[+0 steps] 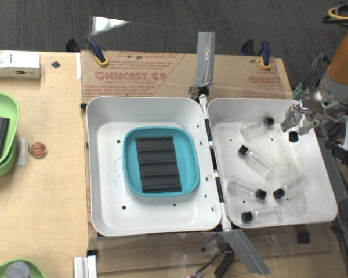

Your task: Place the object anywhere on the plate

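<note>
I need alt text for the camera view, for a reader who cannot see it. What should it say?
A teal square plate holding a black ribbed block sits in the left white bin. The right white bin holds several clear plastic vials with black caps. The grey arm's gripper hangs over that bin's far right edge.
</note>
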`<state>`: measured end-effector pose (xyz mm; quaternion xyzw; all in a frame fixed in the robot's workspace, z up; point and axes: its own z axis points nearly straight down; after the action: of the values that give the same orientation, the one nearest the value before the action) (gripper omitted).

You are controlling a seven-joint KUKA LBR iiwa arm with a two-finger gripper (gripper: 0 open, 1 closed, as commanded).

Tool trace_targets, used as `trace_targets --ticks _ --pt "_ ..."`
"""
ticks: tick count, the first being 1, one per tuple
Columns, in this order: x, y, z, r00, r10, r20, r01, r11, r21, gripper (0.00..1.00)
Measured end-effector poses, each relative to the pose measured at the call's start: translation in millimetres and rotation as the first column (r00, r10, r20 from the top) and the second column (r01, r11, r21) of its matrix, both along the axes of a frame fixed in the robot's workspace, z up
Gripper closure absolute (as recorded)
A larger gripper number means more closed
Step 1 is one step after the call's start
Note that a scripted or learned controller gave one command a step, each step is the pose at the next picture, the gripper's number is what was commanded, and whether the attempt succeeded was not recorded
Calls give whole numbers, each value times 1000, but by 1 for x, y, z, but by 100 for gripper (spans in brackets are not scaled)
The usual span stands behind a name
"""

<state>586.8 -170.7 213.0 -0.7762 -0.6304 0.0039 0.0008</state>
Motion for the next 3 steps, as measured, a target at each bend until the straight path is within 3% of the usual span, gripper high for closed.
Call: trace_targets --ticks 1,2,3 --pt "-30 54 -34 979 204 3 -204 979 5 100" --pt "-48 114 0 908 419 5 -419 908 4 100" --pt "-61 188 -22 894 448 4 -448 894 4 100"
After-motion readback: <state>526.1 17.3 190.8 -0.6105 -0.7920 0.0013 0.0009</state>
